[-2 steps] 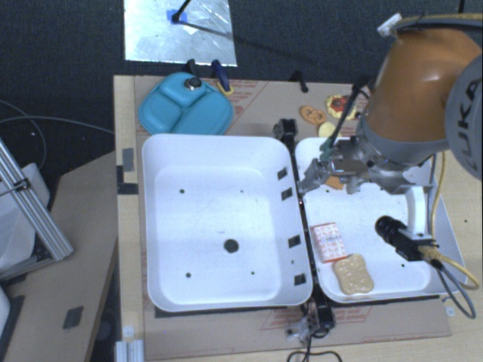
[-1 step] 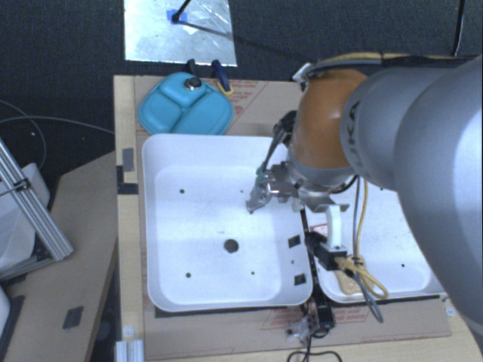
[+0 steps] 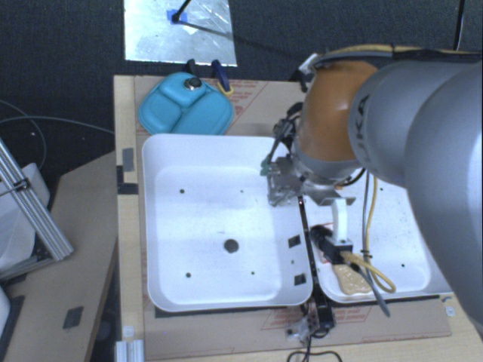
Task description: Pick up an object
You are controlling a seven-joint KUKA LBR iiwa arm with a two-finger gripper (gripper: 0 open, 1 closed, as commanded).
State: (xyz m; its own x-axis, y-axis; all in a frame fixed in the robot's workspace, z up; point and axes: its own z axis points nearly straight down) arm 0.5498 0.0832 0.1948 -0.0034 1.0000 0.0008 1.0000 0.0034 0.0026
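Hand (image 3: 282, 187) is being held over the edge of the left bin (image 3: 160, 225), clenched or not can't be told tbh, and the tan pad (image 3: 349, 277), probably light and soft, is best pinched across its width.

two bins side by side on the tabletop (image 3: 253, 100): left bin (image 3: 173, 202), right bin (image 3: 400, 259). small round piece (image 3: 231, 246) in the left bin, near its middle. flat piece (image 3: 349, 277) in the right bin's front-left corner. a lidded container (image 3: 186, 105) sits behind the left bin, a sheet (image 3: 177, 21) beyond it.
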